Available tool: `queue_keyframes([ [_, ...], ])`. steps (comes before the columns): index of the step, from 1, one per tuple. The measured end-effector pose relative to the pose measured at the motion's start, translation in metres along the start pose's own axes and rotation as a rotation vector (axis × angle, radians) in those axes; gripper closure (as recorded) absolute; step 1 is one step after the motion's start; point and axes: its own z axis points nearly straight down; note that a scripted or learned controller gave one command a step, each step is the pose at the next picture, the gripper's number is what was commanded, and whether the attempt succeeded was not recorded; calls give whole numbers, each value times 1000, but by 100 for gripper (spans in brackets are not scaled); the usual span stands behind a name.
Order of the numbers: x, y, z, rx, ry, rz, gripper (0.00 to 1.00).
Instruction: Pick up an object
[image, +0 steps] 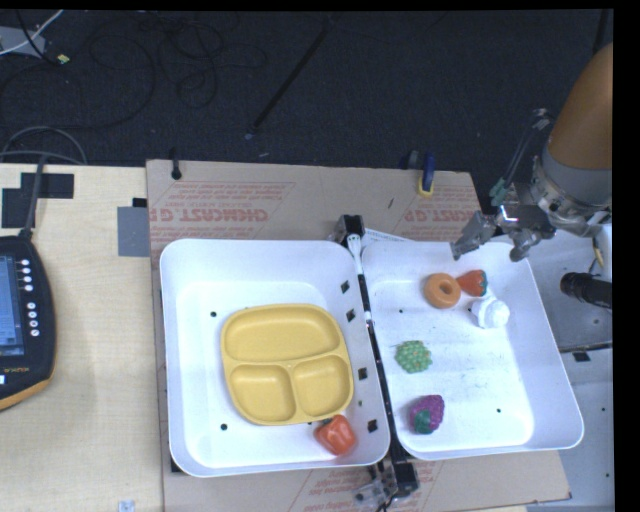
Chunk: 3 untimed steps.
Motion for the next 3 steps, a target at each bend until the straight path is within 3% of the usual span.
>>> queue_keyframes([
  [1, -34, 24, 169, -4, 0, 2, 0],
  [2, -35, 18, 166, 25, 8, 5, 100],
  [3, 163, 27, 89, -6, 8, -15, 100],
])
